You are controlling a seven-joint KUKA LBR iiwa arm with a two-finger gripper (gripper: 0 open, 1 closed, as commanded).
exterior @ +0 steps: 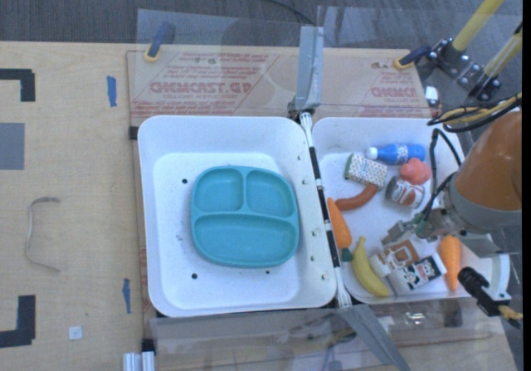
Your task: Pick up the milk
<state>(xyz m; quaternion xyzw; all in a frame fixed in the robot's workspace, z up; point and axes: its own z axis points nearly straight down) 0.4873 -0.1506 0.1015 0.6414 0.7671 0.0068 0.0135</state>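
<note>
White milk carton w/ dark print (412,268) is seen lying flat at the near edge of the right-hand shallow white bin (332,141), just below the grey two-finger gripper (404,231).

Carton is found toward the camera side of the gripper, close under it & slightly to the view's right; no contact can be made out. Long axis of carton is judged to run roughly left-right in view, tilted a bit, one end toward the yellow banana (366,266), other end toward the orange carrot (450,260) beside it. Which end is the top can't be told at this res. Gripper's open/shut state cannot be told: its tip is blurred against clutter, nothing is seen held in it. A short move toward the near wall would likely be needed, w/ the grasp taken across the carton's short side.
</note>
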